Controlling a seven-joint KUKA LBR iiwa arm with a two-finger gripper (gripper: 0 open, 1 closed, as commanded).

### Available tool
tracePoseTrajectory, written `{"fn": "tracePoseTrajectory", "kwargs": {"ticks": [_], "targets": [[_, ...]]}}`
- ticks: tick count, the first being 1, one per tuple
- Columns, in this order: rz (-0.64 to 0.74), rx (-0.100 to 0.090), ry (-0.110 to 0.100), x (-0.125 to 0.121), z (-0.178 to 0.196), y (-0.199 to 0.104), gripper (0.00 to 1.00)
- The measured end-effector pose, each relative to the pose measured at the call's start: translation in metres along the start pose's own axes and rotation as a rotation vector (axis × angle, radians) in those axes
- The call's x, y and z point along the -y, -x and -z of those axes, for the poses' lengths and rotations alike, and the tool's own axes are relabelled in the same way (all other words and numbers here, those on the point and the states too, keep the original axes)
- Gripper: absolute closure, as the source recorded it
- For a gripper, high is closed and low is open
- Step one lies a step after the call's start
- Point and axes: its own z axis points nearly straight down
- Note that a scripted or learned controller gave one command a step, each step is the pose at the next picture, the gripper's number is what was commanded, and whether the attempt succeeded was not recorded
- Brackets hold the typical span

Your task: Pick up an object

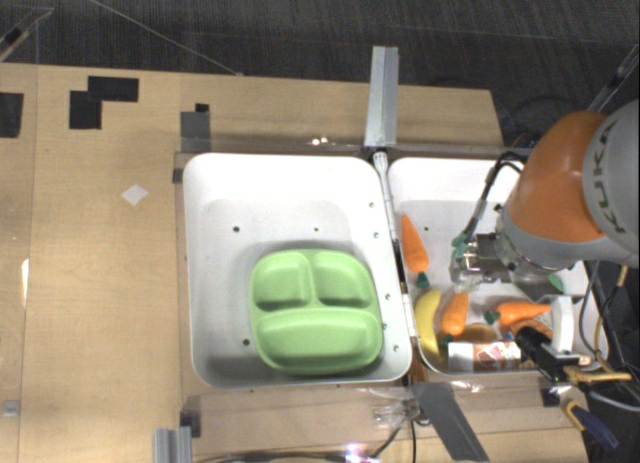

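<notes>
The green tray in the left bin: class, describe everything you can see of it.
The green tray is a light green, smooth, plastic-looking dish with rounded corners and three compartments: two smaller ones along its far side, one wide one along its near side. It lies flat, open side up, in the near right part of the left bin, close to the bin's right wall. Nothing lies in it.

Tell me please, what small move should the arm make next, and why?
Probably lower straight down: the gripper hangs above the orange carrot beside the yellow banana in the right bin, with nothing seen between it yet.
</notes>
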Motion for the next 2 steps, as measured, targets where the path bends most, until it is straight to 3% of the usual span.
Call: {"fn": "tracePoseTrajectory", "kwargs": {"ticks": [1,2], "targets": [[-0.179,0.0,-0.003,-0.003,-0.082,0.036,0.0],[0.228,0.0,0.0,-0.061,0.0,0.005,0.0]]}}
